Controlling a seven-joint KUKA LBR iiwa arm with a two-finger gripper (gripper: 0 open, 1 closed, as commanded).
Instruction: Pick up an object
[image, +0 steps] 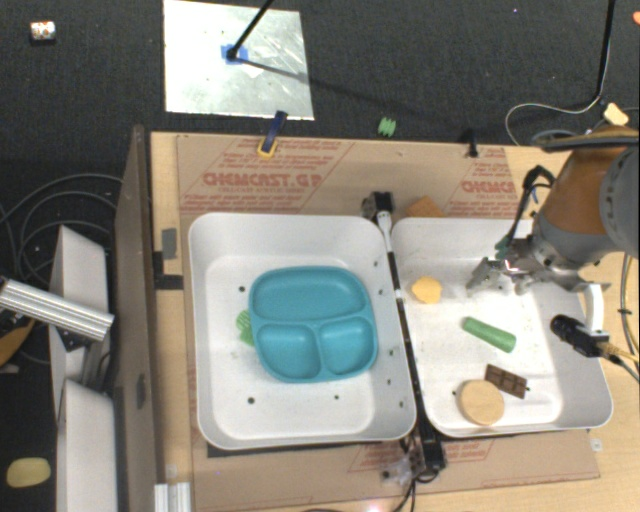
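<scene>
**Two white bins, four small items on the right, gripper hanging above them**

Two shallow white plastic bins side by side on the bench: left bin (215, 300), right bin (580, 395). In the left bin, a light-blue three-compartment plastic tray (312, 322), sitting near the middle; poking out from under its left edge, a scrap of something green (243, 323), too hidden to identify.

Over to the right bin now. Near its left wall, a small round yellow piece (427, 290). Toward the centre, a green cylinder-shaped piece (489, 333), lying tilted. Closer to the front edge, a round tan disc (481, 402), and just beside it, up and right, a small dark-brown chocolate-like bar (507, 381), touching or nearly so; hard to call from here.

Reaching in from the right, the grey arm with its orange band (580, 195). At its end, the two-finger metal gripper (503, 272), poised over the rear part of the right bin, between the yellow piece and the bin's right wall, up and right of the green cylinder and apart from it. Fingers spread apart, nothing visible between them. All four items lying loose on the bin floor, none lifted.
</scene>
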